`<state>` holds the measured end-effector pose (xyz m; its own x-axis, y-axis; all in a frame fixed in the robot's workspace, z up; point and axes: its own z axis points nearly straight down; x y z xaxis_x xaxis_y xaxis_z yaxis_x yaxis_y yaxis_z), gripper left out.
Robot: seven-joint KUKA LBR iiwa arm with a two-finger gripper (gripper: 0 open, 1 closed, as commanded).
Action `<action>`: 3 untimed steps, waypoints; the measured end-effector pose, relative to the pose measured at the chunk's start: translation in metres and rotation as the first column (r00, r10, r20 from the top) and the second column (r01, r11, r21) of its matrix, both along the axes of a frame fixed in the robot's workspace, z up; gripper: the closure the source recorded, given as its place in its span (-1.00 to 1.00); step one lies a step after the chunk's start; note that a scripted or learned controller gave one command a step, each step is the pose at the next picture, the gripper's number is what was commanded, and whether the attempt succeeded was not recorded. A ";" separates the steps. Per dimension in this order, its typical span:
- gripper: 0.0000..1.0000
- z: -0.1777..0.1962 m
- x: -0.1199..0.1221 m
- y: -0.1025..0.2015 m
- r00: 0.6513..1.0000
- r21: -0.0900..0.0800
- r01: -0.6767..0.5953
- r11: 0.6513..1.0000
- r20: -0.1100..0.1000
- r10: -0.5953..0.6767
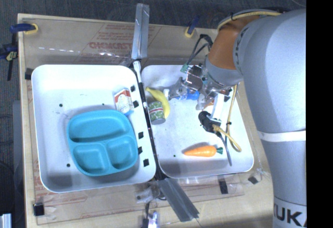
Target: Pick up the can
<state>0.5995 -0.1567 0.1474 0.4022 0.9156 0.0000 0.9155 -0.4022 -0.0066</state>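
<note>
The can (pixel 156 112), small with a green and white label, sits in the right bin (pixel 237 162) against its left wall. A yellow banana (pixel 159 98) curves over the can's upper side and touches it. My gripper (pixel 180 90) hangs low over the back of the right bin, to the right of the banana and up and to the right of the can. It is apart from the can, with nothing seen in its grasp.
An orange carrot (pixel 199 151) lies near the right bin's front. The left bin (pixel 44 117) holds a blue divided plate (pixel 101 141) and a small red and white carton (pixel 123 100). The arm covers the right bin's right side.
</note>
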 end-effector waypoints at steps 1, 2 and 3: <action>-1.00 0.045 0.043 -0.039 1.000 -0.002 0.009 1.000 0.004 -0.009; 1.00 0.055 0.043 -0.036 1.000 -0.001 -0.003 1.000 0.000 0.003; -1.00 0.055 0.043 -0.035 1.000 -0.001 -0.004 1.000 -0.001 0.004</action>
<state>0.6429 -0.1919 0.2022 0.3989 0.9170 -0.0012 0.9170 -0.3989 -0.0076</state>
